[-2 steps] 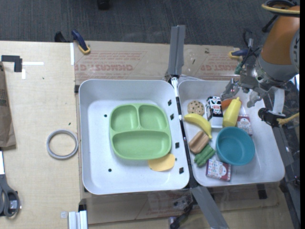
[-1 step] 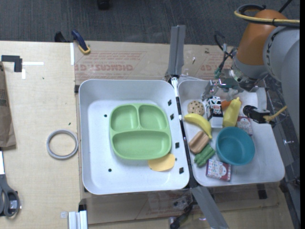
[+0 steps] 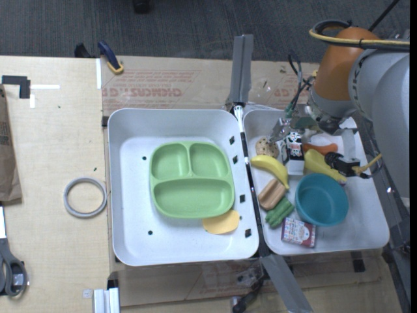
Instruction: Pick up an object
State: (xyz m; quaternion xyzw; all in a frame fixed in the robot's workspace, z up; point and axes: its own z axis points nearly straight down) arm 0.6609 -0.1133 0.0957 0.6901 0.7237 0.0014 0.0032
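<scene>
My gripper (image 3: 293, 139) is down in the right bin (image 3: 365, 233), back corner, w/ toys crowded round it; can't tell its state. Banana (image 3: 272, 168), hot dog (image 3: 271, 193) and blue bowl (image 3: 321, 199) lie nearby. Green divided plate (image 3: 192, 180) is in the left bin (image 3: 124, 194).

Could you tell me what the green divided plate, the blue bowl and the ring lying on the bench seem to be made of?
The green divided plate looks like moulded plastic: one even colour, rounded ridges, a soft matte sheen. The blue bowl also looks like plastic, uniform teal with a smooth, slightly glossy rim. The ring is pale grey and thin-walled, probably a tape roll or a plastic hoop; the view leaves that open.
</scene>
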